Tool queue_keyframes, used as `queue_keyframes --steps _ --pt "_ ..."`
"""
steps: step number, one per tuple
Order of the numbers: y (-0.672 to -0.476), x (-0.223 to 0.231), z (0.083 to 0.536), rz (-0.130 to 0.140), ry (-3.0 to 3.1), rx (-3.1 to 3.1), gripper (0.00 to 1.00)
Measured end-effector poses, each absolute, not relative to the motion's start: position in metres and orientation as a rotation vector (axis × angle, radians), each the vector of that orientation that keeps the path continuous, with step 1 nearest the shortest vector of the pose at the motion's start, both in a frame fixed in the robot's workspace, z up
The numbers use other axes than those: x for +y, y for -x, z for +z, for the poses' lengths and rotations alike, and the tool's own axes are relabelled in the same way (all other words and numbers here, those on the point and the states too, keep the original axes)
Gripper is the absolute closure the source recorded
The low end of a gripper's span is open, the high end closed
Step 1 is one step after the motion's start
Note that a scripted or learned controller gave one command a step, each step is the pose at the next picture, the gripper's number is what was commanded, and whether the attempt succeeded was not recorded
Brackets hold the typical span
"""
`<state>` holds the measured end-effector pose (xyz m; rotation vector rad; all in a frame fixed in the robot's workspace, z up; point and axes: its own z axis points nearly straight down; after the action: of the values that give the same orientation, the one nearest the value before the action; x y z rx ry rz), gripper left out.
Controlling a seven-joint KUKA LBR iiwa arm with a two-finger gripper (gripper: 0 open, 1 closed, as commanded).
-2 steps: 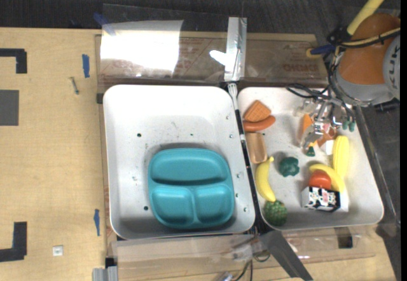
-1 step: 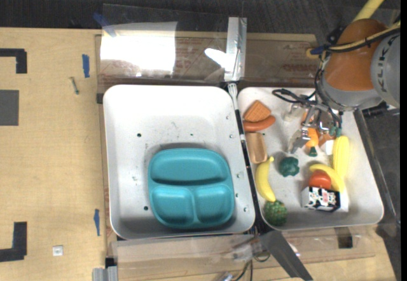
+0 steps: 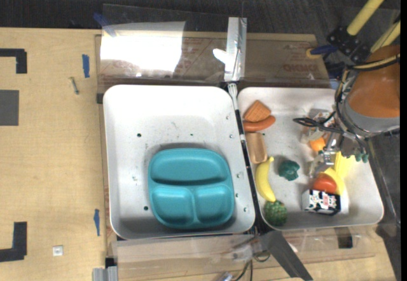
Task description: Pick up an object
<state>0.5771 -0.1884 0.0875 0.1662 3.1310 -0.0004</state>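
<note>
My gripper [image 3: 328,154] hangs low over the right side of the right bin [image 3: 299,98], under the grey wrist with its orange band [image 3: 376,92]. Right beside it lie a small orange piece [image 3: 316,143], a yellow piece [image 3: 341,165] and a red tomato-like item [image 3: 325,182]. A black-and-white carton [image 3: 321,201] sits in front of those. Further left are a teal lump [image 3: 289,170], a banana [image 3: 264,179], a broccoli floret [image 3: 275,211], a tan block [image 3: 256,146], a red sausage [image 3: 259,124] and an orange wedge [image 3: 257,110].
The left bin [image 3: 127,114] holds a teal divided plate [image 3: 189,185]. A metal divider [image 3: 235,51] stands behind the seam between the bins. Dark cables [image 3: 311,122] trail from the wrist over the right bin's back part. Wooden bench [image 3: 44,146] lies to the left.
</note>
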Motion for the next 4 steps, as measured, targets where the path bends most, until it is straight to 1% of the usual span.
queue_keyframes --steps 1,2,3,4 --pt "-0.523 -0.171 0.088 0.000 -0.402 3.109 0.00" --pt "-0.618 -0.172 0.088 0.002 -0.696 3.054 0.00" --pt "-0.533 -0.190 0.088 0.001 -0.411 3.109 0.00" --pt "-0.515 -0.170 0.088 -0.001 -0.695 3.054 0.00"
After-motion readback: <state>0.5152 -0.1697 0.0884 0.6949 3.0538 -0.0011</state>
